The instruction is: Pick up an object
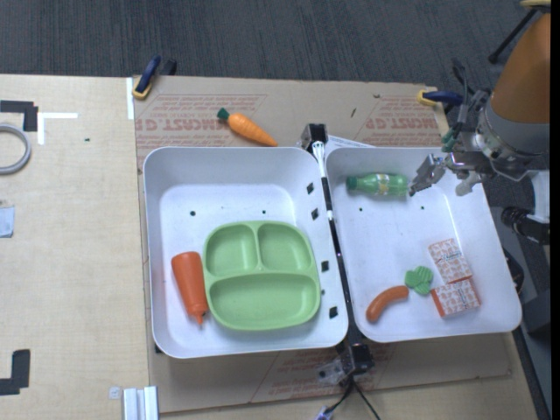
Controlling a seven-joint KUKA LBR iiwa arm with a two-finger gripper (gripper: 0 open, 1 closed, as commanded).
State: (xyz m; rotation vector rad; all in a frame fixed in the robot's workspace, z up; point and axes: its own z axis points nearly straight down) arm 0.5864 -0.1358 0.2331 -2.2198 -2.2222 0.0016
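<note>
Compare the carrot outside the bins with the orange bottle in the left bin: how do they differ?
The carrot lies on the cardboard behind the bins; the orange bottle lies inside the left bin, beside the green tray. The carrot is smaller and has a green top; the bottle is larger, plain orange-red, narrowing to a tip. The carrot lies diagonally; the bottle lies nearly straight toward the front rim. Both are orange and lie flat.

Right bin (398, 243): middle wide open, easy drop-in. Green bottle (378, 184) lying along far wall. Sausage (387, 303), green piece (421, 279), two packets (453, 278) crowd near right corner. Left bin (166, 234): green tray (261, 275) hogs centre, orange bottle (190, 284) jammed between tray and left wall; far strip free. Carrot (248, 127) on bench behind left bin.
</note>
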